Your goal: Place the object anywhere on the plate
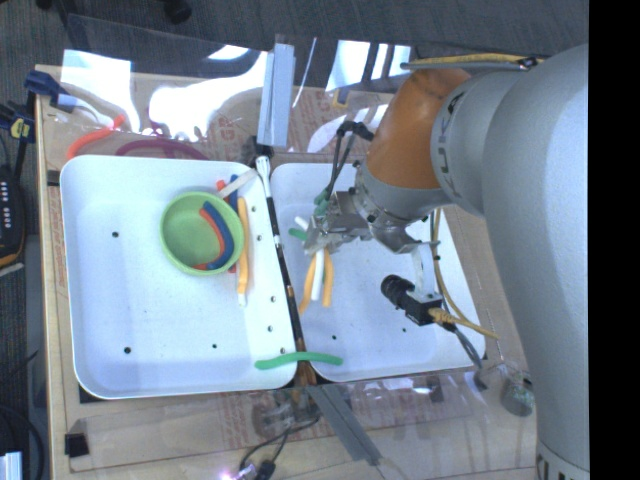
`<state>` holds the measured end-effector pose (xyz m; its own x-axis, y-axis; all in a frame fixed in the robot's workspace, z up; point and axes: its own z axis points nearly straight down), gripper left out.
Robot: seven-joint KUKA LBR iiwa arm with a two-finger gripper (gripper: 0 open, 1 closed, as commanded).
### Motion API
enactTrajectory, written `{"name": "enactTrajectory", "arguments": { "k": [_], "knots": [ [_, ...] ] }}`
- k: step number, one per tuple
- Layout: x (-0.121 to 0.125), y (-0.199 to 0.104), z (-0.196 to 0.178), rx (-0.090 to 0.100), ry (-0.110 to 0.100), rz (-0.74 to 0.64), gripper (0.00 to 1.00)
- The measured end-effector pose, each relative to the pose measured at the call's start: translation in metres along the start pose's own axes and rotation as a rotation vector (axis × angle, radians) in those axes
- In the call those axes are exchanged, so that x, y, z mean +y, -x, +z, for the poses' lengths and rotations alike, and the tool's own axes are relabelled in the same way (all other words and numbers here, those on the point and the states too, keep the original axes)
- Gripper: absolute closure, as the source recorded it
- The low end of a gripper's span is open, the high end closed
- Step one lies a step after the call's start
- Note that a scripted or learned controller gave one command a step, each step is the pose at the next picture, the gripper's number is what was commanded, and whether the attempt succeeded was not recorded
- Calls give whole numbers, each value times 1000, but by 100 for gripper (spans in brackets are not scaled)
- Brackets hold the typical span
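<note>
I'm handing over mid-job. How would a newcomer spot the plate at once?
Find the left bin of the two white ones. The plate sits in its upper right part, near the wall between the bins. It is the round green dish with red and blue curved pieces inside; the yellow stick beside it is thin and straight.

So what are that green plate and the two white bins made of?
The green plate looks like smooth matte plastic: flat, even colour, moulded rim. The left bin and right bin seem to be thin glossy plastic, with rounded corners and a soft sheen, though painted metal is possible.
</note>
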<state>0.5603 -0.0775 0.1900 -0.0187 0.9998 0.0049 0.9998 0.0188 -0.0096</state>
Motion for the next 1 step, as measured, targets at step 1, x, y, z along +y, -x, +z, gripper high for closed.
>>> {"name": "enactTrajectory", "arguments": {
  "k": [1],
  "knots": [
    [0,0,-1,0,1,0,0]
  ]
}}
